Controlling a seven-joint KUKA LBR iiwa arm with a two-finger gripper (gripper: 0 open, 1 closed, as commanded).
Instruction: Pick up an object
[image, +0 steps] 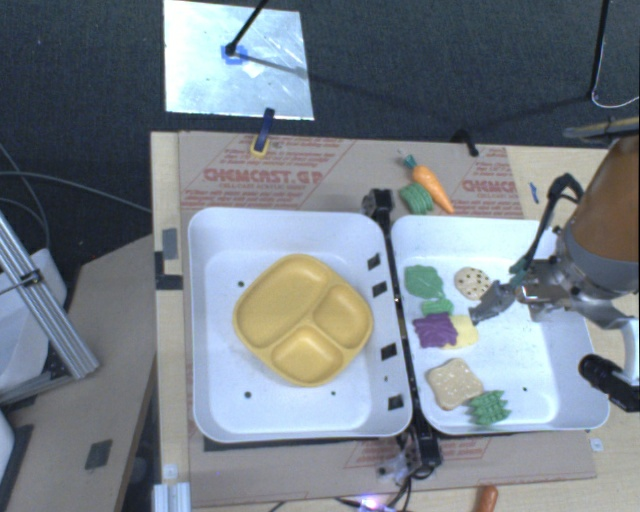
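Note:
The right bin (540, 250) holds several toy foods: a green leafy piece (423, 281), a round spotted cookie (470, 282), a purple piece (434, 329), a small yellow piece (463, 330), a tan cracker (454, 383) and a green ridged piece (489, 407). My gripper (489, 301) reaches in from the right and sits low just right of the yellow piece and below the cookie. Its dark fingers point left. Nothing shows between them.
The left bin (210, 250) carries a yellow divided plate (302, 318). A toy carrot (432, 181) and a green item (415, 199) lie on the cardboard behind the right bin. A foil sheet (238, 60) lies at the far back.

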